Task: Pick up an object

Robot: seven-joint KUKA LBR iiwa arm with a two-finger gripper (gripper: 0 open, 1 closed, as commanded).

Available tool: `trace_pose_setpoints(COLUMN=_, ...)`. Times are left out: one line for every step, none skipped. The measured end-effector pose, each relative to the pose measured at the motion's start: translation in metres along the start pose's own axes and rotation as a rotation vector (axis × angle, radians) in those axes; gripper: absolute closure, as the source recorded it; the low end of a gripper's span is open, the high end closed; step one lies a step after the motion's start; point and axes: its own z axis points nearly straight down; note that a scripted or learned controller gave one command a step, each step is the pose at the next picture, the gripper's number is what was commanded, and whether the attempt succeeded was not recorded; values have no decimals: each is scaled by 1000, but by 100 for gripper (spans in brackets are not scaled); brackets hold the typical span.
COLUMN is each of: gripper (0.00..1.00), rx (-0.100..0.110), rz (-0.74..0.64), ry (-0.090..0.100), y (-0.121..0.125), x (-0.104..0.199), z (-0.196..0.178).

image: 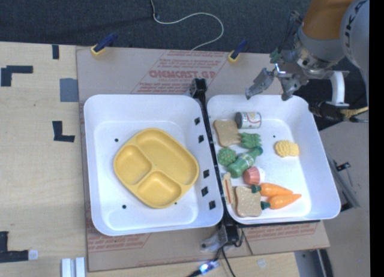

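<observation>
gripper (271, 87) released, empty, poised over far rim for a clear descent | small can (248, 119) lies just below jaws | corn cob (287, 148) beyond it, apart

We see the arm (336, 6) coming in from the upper right of the camera view, its orange band sitting high at the corner and the grey wrist housing just below it. The wrist tips down and to the left, carrying the hand (273, 87) out ahead of it. We can make out two dark fingers (259, 84) splayed apart, one reaching to the left and the other pointing down on the right, with a clear gap between them and nothing caught in that gap. The hand hangs in the air, touching nothing.
</observation>
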Motion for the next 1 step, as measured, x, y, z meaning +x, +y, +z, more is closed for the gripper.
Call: trace_pose_setpoints(gripper=0, rx=-11, rz=-2, ry=-2, y=2, x=0, z=-7)
